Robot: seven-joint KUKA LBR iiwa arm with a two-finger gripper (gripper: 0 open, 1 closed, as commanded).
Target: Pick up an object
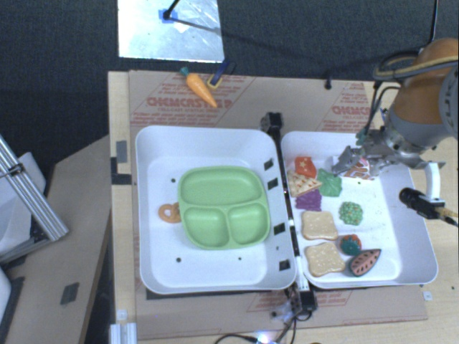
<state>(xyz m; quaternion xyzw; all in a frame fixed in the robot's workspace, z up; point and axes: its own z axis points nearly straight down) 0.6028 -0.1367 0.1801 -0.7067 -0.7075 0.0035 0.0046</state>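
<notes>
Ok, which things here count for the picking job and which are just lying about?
Job:
- gripper, over the right white bin
- toy foods there: red piece, purple piece, green round piece, two toast slices

Lying about:
- green divided plate
- orange pretzel
- orange toy carrot

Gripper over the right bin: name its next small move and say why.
Probably a short descent. The gripper hangs at the right bin's far end, above the food pieces, nearest the green leafy piece, and nothing shows in its grasp. Lowering would bring it to that piece.
</notes>
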